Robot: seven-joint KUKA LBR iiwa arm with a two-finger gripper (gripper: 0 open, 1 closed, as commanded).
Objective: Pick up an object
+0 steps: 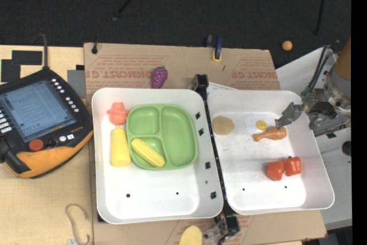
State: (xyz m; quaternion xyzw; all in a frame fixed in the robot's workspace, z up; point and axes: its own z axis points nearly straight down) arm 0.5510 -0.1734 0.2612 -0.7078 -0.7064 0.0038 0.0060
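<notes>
Two shallow white bins are seen side by side on the desk (51, 203), resting on a sheet of brown cardboard (172, 66).

Left bin (149, 203): a green divided plate (163, 135) is observed in the upper half. A yellow corn cob (148, 152) lies in the plate's lower left compartment. Just left of the plate, a yellow bottle-shaped toy (119, 147) lies on the bin floor, with a pink toy (117, 113) touching its upper end.

Right bin (275, 198): a tan round disc (223, 125) is noted near the upper left. A small yellow piece (261, 124) lies to its right, and an orange drumstick-shaped toy (270, 135) lies just below and right of that piece. A red pepper-like toy (284, 168) is located lower, well apart from the drumstick.

The end effector (288, 114) is positioned over the upper right part of the right bin, directly above the thick end of the drumstick toy. Whether it is released or clenched cannot be told; nothing is seen between its fingers.

Outside the bins, a purple grape toy (159, 76) lies on the cardboard above the left bin, a yellow object (191, 234) at the lower edge, and a control pendant (40, 120) at the left.
</notes>
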